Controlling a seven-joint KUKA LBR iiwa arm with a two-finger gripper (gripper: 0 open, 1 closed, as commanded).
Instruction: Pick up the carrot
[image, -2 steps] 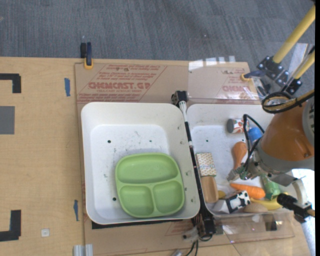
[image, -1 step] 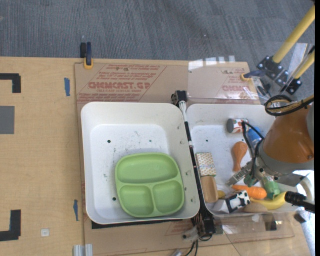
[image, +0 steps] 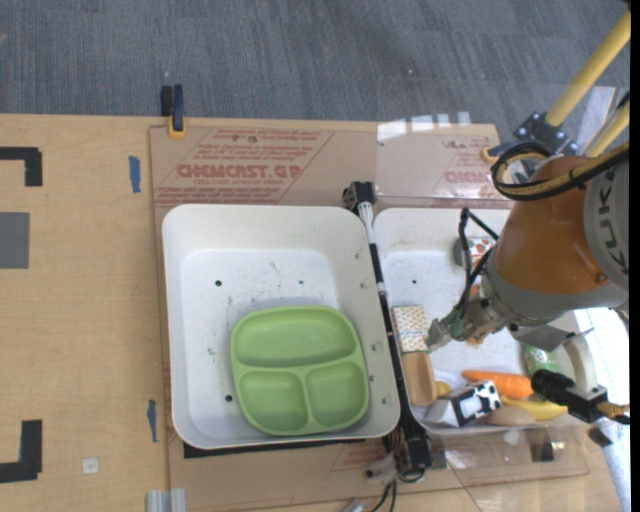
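The carrot (image: 503, 384) is a small orange piece lying near the front of the right bin (image: 425, 250). It sits between a black-and-white toy (image: 476, 403) and a yellow piece (image: 541, 409). My gripper (image: 459, 329) hangs over the middle of the right bin, up and to the left of the carrot and apart from it. It looks open, with nothing between its fingers. The orange-banded wrist (image: 545, 250) hides the bin's right part.
The left bin (image: 190, 300) holds a green divided plate (image: 298, 368). A patterned wafer (image: 410, 328) and a brown block (image: 418, 378) lie along the right bin's left wall. A green object (image: 540, 360) peeks out under the arm.
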